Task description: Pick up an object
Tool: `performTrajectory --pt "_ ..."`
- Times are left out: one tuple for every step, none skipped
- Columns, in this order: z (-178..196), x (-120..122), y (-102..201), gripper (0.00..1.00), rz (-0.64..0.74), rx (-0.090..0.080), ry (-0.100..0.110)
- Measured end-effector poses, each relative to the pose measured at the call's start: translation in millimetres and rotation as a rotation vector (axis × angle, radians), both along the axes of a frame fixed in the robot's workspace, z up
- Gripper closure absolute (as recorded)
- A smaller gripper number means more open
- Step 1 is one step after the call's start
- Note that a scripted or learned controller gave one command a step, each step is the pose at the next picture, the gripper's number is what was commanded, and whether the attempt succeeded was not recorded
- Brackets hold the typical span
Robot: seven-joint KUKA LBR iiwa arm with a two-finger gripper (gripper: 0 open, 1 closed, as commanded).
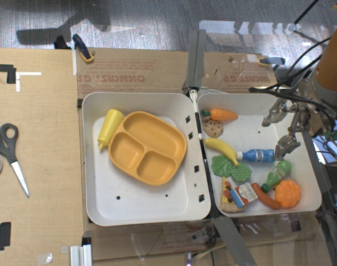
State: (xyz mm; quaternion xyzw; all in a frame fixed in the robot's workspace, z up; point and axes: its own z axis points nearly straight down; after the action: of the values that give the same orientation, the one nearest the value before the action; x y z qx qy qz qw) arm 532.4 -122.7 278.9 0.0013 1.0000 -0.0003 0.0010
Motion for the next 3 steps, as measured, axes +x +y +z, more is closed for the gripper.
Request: performTrajectory --pt "-180.4 -9.4 3.7 0.00 -0.303 0.000 -0.006" --pt "-185.3 48.6 -19.3 0.00 -0.357 0.000 -0.004" --pt "-187.2 -2.6 -17.7 0.00 -0.585 0.001 0.002"
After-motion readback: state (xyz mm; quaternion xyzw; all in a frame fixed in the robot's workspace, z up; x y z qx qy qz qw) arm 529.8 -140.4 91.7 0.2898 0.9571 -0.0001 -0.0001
